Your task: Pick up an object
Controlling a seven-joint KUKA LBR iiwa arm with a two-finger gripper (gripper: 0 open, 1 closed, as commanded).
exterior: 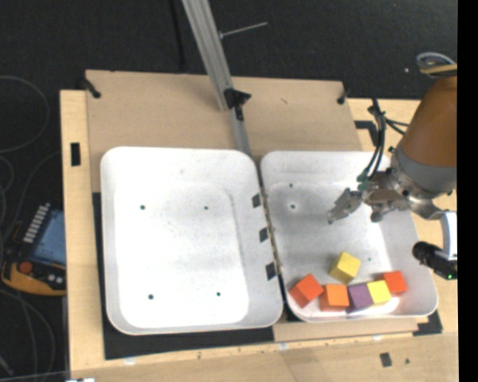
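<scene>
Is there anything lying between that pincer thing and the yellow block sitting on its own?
No. In the camera view, only bare white bin floor lies between the pincer and the lone yellow block.

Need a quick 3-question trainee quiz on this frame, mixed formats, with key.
1. True or false: the blocks lie in the left bin.
2. How many blocks sit in the right bin? A) four B) six C) eight
3. Fill in: the lone yellow block nearest the end effector sits ___ the row along the bin's near wall.

Key: 1 false; 2 B; 3 behind.
</scene>
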